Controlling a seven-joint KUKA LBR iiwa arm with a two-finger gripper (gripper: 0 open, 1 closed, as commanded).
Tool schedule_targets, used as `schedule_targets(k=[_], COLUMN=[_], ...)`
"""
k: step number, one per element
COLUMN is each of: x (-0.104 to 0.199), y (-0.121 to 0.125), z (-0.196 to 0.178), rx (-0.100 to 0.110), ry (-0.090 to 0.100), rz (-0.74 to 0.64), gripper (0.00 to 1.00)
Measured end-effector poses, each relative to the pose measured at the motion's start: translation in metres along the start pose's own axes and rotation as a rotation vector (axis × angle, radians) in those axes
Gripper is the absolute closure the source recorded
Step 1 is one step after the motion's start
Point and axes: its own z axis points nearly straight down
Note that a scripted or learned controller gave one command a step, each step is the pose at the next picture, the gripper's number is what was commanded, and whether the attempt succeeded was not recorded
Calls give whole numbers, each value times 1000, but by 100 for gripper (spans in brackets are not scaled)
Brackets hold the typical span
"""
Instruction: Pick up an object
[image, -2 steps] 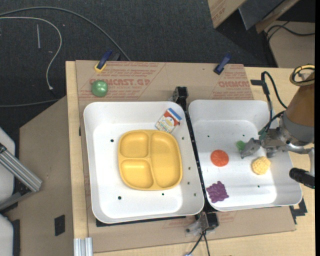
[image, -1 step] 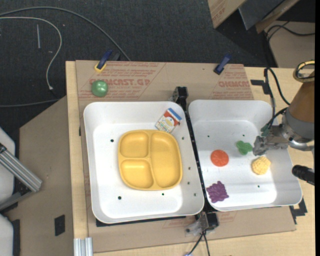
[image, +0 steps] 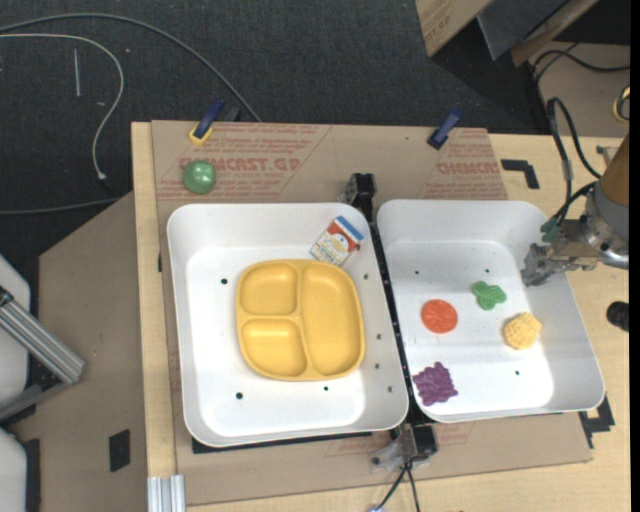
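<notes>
In the right bin (image: 560, 390) lie an orange-red round piece (image: 438, 316), a green piece (image: 488, 295), a yellow bumpy piece (image: 522, 330) and a purple grape bunch (image: 434, 382). My gripper (image: 540, 262) hangs over the bin's right side, just right of and above the green piece, with nothing seen in it. The left bin (image: 200, 400) holds a yellow divided tray (image: 300, 320) and a small white carton (image: 336, 241) leaning near its back wall.
A green ball (image: 200, 177) rests on the cardboard behind the left bin. Blue clamps (image: 208, 121) (image: 444, 128) grip the board's back edge. Cables run across the dark floor behind and down the right side.
</notes>
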Motion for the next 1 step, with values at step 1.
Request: schedule_targets(k=[1], x=[0], y=[1], z=[-28], rx=[3], ry=[1], rz=[0], gripper=[100])
